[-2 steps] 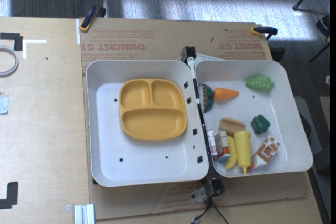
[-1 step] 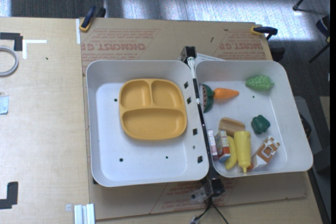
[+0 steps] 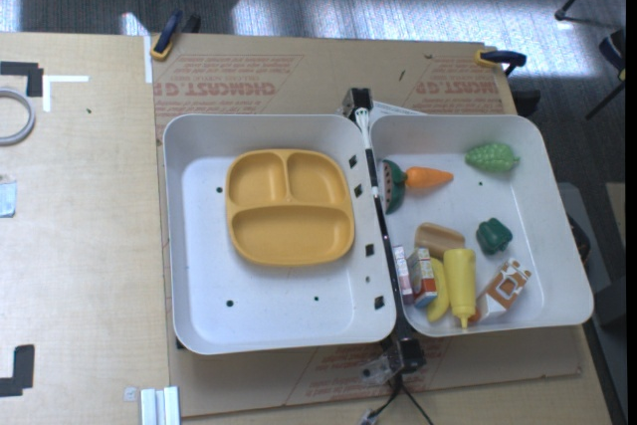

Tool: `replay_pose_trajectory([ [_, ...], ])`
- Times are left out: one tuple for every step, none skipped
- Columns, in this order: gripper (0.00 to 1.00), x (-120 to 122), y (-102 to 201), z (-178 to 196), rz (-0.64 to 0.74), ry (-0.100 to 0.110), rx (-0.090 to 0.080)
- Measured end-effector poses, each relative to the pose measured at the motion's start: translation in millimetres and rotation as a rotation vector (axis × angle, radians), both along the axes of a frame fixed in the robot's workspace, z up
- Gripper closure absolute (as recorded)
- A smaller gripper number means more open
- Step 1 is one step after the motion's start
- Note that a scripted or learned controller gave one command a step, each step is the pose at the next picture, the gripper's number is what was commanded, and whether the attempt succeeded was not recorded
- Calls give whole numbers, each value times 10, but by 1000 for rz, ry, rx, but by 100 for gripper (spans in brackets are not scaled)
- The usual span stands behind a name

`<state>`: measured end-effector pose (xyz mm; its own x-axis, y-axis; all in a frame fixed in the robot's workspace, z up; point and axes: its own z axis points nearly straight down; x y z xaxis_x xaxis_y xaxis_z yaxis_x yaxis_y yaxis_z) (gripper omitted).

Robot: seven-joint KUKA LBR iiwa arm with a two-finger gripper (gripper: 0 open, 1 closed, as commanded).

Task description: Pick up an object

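Tool state cannot be told. Yellow divided plate [image 3: 291, 207] lies in the left bin [image 3: 199, 314]; right bin [image 3: 542, 174] holds a carrot [image 3: 430, 178] and yellow bottle [image 3: 460, 282].

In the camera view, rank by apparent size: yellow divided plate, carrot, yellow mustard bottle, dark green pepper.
1. Yellow divided plate, by far the largest.
2. Yellow mustard bottle.
3. Carrot, slightly shorter and slimmer.
4. Dark green pepper, smallest.
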<state>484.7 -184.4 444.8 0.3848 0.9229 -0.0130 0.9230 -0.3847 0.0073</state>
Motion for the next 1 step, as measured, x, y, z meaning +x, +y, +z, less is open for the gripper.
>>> replay_pose_trajectory([
  [100,13,-1,91,4,0,-2],
])
